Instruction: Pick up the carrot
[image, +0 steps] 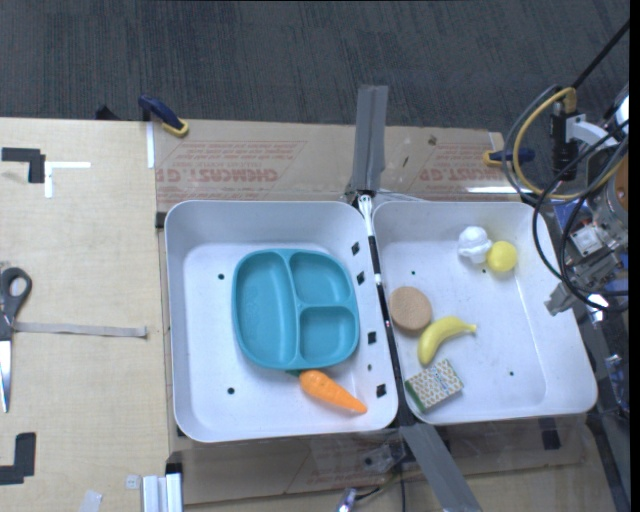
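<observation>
A teal plastic divided plate (296, 308) is seen in the left shallow white bin (200, 400); the orange plastic carrot (332, 392) is laid just beside its near edge. A yellow plastic banana (443, 335) is placed in the right bin (560, 395). At the right edge, the claw (578, 290) is located; its state cannot be told.

Carrot (333, 392) before tray (262, 300), left bin (190, 330)
</observation>
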